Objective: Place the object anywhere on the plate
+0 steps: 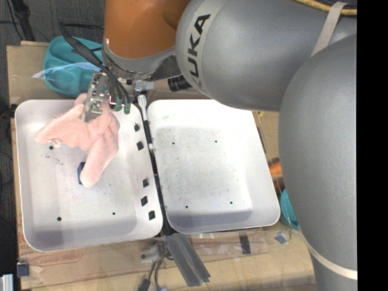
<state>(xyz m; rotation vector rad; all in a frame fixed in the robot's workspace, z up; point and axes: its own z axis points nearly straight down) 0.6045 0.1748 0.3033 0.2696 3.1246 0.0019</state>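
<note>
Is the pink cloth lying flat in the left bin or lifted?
Partly lifted: pink cloth bunches up at the hand, its lower end draping onto left bin.

A crumpled pink cloth (88,139) lies draped in the left bin's upper part

two shallow white plastic bins (36,223), one pink cloth (91,139), one small blue object (79,173), one teal bag (66,65) upper left.
</note>
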